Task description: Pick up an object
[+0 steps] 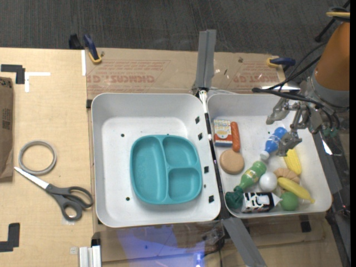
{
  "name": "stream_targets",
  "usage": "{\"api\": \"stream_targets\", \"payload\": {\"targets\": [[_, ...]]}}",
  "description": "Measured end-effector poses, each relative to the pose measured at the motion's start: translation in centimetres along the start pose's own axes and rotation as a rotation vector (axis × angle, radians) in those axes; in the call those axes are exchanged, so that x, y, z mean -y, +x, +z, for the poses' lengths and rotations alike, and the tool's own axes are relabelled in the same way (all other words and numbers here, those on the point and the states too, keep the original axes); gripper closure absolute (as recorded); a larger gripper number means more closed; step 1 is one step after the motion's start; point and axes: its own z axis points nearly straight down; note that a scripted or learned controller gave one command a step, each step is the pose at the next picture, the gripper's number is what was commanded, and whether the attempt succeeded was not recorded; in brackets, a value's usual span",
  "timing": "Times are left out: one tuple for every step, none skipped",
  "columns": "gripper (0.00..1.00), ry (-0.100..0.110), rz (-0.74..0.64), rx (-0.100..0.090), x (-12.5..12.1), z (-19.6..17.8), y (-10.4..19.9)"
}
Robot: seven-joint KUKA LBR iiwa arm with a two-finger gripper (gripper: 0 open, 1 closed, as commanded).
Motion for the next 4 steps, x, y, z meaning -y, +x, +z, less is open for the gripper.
{"api": "stream_targets", "payload": {"targets": [[0.0,0.003,-0.074,0.014,-4.5,13.1,-1.2],[0.0,0.008,-0.001,0.065,-4.7,12.3,4.9],[1.0,0.005,-0.004,0.044,-4.8,11.7,5.3],[1.0,0.0,0.038,0.003,-3.0,-6.2,-0.8]]}}
